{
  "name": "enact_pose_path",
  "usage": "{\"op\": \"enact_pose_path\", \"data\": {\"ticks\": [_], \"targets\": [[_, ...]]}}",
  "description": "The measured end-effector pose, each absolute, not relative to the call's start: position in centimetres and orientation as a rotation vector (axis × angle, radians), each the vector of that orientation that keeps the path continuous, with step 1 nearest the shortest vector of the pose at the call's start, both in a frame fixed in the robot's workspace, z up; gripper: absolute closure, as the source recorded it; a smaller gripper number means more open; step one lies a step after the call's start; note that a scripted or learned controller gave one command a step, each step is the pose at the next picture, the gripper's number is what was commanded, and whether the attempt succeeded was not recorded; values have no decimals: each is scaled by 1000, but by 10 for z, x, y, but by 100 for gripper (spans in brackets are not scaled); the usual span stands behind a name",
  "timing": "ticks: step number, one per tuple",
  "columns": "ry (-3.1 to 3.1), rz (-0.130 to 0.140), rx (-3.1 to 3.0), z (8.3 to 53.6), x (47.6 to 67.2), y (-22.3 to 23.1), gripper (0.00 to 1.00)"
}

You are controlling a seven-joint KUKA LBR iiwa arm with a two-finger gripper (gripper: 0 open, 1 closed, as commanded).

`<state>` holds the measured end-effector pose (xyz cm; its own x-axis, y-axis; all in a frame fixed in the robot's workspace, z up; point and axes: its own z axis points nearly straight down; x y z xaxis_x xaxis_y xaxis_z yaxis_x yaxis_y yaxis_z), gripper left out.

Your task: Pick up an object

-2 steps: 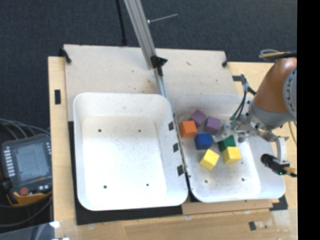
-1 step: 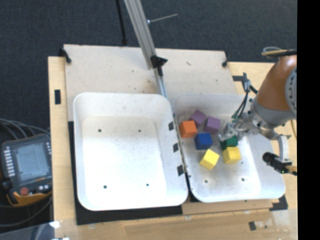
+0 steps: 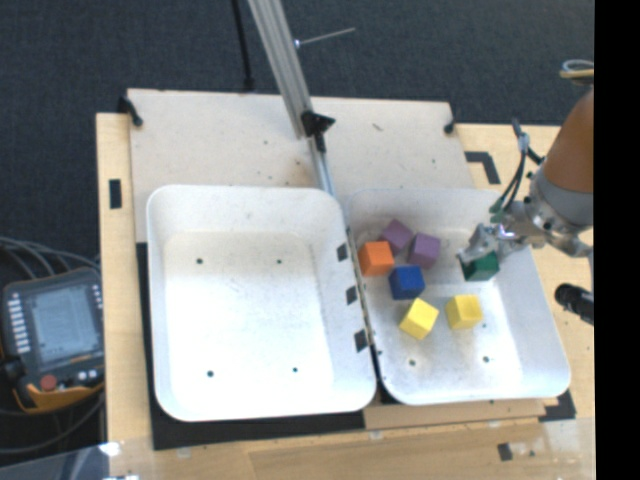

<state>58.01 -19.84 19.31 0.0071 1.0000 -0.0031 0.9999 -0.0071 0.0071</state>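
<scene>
Legible text: none is showing anywhere.
Handheld controller (image 3: 55,333) screen: glowing, its contents blurring beyond reading.

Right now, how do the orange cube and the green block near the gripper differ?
The orange cube sits on the floor of the right bin, close to its left wall; the green block is further right, directly under the gripper. The orange cube has the purple cubes and the blue cube around it; the green block stands apart from them. Both are small blocks in the same bin.
</scene>
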Motion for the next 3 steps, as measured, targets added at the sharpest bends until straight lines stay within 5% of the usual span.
{"op": "enact_pose_path", "data": {"ticks": [1,3], "targets": [[2221,5,2212,242,582,-200,100],[2230,4,2212,255,607,-82,100]]}}
